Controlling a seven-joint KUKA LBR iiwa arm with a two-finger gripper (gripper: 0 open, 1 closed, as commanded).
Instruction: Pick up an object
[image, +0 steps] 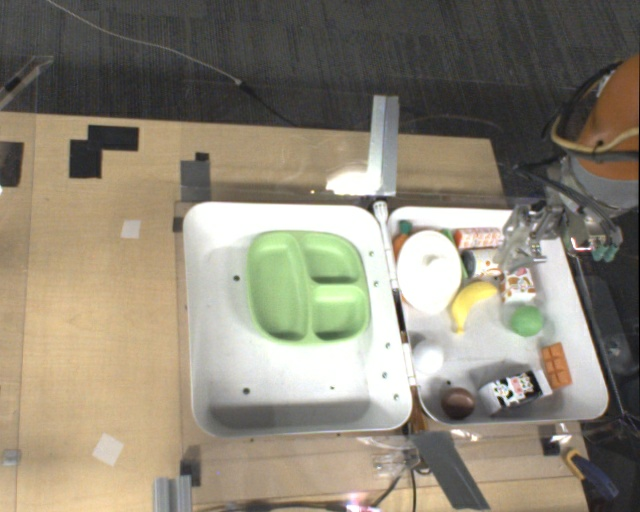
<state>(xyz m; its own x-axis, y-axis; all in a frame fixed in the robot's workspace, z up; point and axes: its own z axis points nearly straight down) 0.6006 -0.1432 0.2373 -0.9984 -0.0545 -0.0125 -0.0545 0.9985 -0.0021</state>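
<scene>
The arm (600, 130) is reaching in from the right and positioning its gripper (520, 245) over the upper part of the right bin (590, 345); whether the gripper is spread or pressed together cannot be determined, and nothing is visibly sitting in its grasp. The right bin is holding the candidate objects: a white plate (430, 268) lying at the upper left, a yellow banana (470, 302) resting just beside the plate's lower right edge, a green ball (526, 321) sitting near the banana, a small white carton (518, 285) lying just below the gripper, a red packet (478, 238) lying along the far wall, an orange block (556, 364) lying near the right wall, a black-and-white carton (512, 390) lying near the front wall, and a dark brown round object (458, 402) sitting beside that carton. The left bin (215, 330) is carrying a green divided tray (305, 285), which is lying flat. Both bins are resting side by side on the wooden worktop (90, 330).
</scene>
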